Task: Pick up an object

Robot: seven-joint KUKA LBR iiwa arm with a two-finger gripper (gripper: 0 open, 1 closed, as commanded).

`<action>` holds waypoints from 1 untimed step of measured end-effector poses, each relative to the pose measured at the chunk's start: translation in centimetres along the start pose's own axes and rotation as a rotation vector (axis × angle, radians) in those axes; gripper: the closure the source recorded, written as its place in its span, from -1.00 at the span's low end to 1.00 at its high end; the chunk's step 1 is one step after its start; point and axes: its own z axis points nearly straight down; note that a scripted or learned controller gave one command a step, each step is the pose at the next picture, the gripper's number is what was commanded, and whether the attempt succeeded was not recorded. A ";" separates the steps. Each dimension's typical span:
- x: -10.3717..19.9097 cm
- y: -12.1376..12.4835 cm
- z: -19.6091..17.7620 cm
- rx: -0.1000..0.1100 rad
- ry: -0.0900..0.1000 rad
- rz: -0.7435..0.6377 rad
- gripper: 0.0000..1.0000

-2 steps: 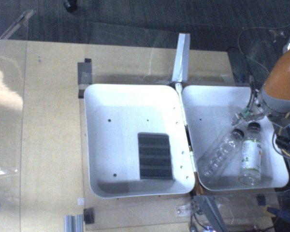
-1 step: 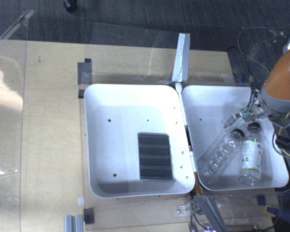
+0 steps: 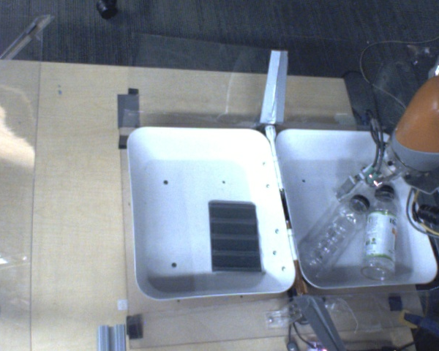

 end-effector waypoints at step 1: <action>-1.1 2.3 -3.9 0.002 0.001 0.049 -1.00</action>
